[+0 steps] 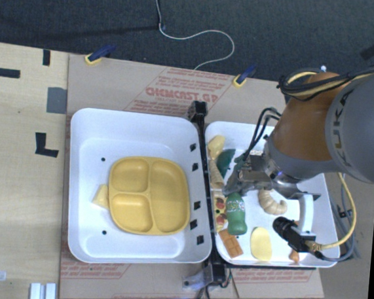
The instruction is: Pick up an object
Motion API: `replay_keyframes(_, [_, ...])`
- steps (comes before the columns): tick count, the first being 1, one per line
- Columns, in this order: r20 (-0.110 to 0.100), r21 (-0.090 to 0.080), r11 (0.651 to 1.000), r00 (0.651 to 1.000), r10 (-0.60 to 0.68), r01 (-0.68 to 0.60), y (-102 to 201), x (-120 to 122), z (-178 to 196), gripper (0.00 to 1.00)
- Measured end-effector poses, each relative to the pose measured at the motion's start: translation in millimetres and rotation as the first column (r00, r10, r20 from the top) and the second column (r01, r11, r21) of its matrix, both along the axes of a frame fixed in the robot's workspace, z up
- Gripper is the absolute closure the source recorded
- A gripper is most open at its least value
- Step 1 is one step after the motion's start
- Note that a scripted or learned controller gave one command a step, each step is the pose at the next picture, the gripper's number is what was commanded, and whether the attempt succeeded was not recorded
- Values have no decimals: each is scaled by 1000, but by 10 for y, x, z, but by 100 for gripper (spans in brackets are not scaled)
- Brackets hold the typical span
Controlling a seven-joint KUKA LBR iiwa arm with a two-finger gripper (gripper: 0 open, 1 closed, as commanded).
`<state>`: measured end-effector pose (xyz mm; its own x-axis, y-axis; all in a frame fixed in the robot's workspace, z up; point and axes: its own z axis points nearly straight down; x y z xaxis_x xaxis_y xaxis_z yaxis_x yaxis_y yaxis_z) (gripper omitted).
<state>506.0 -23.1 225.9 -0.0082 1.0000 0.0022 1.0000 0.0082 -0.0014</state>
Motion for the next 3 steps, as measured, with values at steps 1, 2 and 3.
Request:
replay_keyframes(1, [-2, -1, 1000, 1000, -1, 1, 536, 70, -120, 100])
replay_keyframes(2, [1, -1, 1000, 1000, -1, 1, 1002, 310, -1, 100])
replay_keyframes(3, [-2, -4, 1000, 1000, -8, 8, 903, 268, -76, 100])
